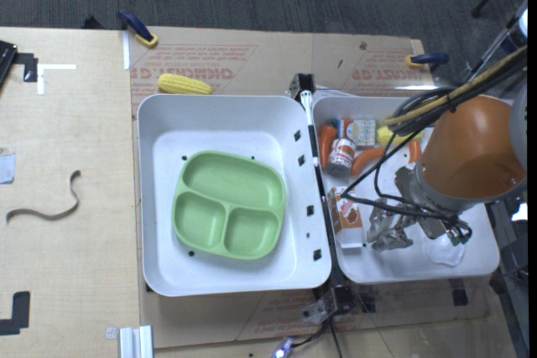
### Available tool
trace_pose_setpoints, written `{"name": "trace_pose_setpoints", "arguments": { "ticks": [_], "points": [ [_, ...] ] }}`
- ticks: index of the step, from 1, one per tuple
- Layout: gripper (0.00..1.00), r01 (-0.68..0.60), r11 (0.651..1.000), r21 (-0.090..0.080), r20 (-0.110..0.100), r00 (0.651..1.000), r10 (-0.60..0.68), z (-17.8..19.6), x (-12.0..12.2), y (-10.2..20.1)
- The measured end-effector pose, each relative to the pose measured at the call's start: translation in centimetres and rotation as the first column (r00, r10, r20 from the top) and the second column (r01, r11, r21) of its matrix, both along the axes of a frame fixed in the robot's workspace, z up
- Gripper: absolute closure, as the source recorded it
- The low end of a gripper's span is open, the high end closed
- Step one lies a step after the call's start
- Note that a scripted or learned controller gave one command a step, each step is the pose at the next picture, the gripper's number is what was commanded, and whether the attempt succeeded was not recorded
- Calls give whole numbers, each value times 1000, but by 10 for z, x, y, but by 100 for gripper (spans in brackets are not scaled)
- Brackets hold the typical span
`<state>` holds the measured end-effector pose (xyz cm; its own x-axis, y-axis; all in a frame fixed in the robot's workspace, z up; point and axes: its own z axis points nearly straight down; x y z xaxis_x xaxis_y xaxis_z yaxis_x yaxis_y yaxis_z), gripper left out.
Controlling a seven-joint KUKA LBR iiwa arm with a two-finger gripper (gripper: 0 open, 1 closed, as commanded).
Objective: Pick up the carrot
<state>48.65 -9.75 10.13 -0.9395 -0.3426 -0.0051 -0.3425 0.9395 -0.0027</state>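
Note:
The carrot (366, 159), an orange tapered piece, lies in the right bin (436, 262) near its back, beside a small red-and-white can (341, 153). Cables partly cross it. My gripper (391, 232) hangs low over the middle of the same bin, in front of the carrot and apart from it. The arm's big orange band (468, 148) hides the right part of the bin. I see nothing between the metal fingertips.
A green divided plate (228, 205) sits in the left bin (159, 180). A white packet (362, 130) and a yellow item (384, 132) lie behind the carrot, a brown packet (346, 214) left of the gripper. A corn cob (185, 83) rests outside on the cardboard.

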Motion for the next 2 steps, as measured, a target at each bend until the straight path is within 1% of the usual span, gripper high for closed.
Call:
{"name": "trace_pose_setpoints", "arguments": {
  "ticks": [1, 2],
  "points": [
    [100, -341, 940, 2, -3, 940, 341, -10, 6, -15],
    [100, -587, 810, 0, -1, 810, 587, -9, 8, -91]
  ]
}}
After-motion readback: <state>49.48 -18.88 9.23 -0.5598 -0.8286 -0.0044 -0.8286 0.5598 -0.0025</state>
